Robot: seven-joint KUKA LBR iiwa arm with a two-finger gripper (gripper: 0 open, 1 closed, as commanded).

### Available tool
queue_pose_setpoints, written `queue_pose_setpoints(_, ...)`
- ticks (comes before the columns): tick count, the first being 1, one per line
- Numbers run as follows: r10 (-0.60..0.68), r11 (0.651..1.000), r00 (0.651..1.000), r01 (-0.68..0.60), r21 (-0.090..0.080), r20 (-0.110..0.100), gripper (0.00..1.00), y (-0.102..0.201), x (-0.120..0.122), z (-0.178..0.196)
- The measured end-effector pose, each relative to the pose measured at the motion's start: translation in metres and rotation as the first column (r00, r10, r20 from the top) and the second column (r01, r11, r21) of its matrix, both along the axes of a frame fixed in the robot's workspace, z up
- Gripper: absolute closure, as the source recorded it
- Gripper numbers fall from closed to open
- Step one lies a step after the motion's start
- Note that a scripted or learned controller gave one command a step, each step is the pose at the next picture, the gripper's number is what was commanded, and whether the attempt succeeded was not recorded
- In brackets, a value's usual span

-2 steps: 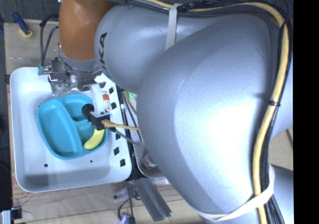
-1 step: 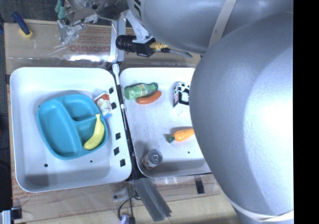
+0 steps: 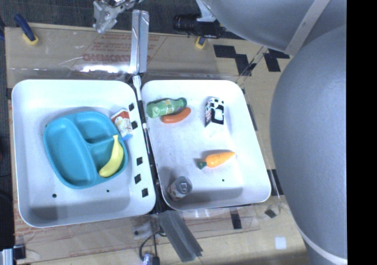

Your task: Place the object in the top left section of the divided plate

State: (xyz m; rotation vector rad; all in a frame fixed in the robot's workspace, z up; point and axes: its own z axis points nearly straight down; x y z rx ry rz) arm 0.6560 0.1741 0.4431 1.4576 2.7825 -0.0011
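Banana (image 3: 113, 158), yellow, curved, in blue divided plate (image 3: 73, 152), fingers (image 3: 106, 13) state unclear

view: single fixed camera above bench | facing: down at a slant | range: both bins (image 3: 23, 140) in frame | arm (image 3: 306, 111) looms close at right

Brown bench (image 3: 59, 46) under two white bins, left bin (image 3: 29, 199), right bin (image 3: 235, 187)
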Motion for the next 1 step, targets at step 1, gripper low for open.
queue_pose_setpoints(1, 0.008, 1.0, 1.0, -0.008, -0.001, 0.001, 1.0, 0.0028, -0.0003, 0.0106)
